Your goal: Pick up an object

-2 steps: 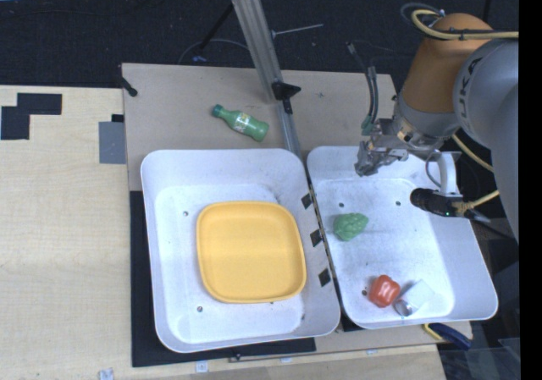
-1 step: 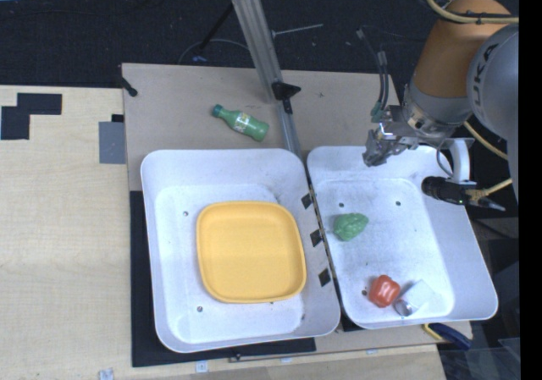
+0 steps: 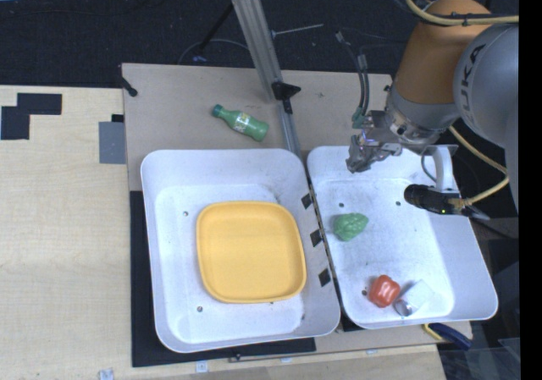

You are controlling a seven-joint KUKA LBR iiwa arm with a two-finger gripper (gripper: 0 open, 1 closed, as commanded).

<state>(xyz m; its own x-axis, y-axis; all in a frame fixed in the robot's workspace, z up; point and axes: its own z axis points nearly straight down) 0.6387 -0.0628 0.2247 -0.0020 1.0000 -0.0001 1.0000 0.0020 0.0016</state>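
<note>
- The hand (image 3: 366, 152) hangs over the far edge of the right bin (image 3: 457, 264), near that bin's far-left corner; whether it is wide or narrow I cannot tell from this angle, and nothing shows held in it.
- The nearest thing to pick is the green lump (image 3: 350, 225); it lies on the bin floor toward the near side from the hand and slightly toward the bin's left wall; it is roughly round with no clear long axis, so any approach angle looks workable.
- A red object (image 3: 384, 290) sits near the bin's near edge, touching or just beside a small pale piece (image 3: 406, 301); both lie well apart from the hand.
- The left bin (image 3: 165, 201) carries a yellow plate (image 3: 251, 250) at its centre.
- A green bottle (image 3: 240, 122) lies on its side on the worktop (image 3: 169, 99) beyond the left bin's far edge; a metal rail (image 3: 258, 31) slants past it.
- Beyond the worktop the floor is dark, with cables.
</note>
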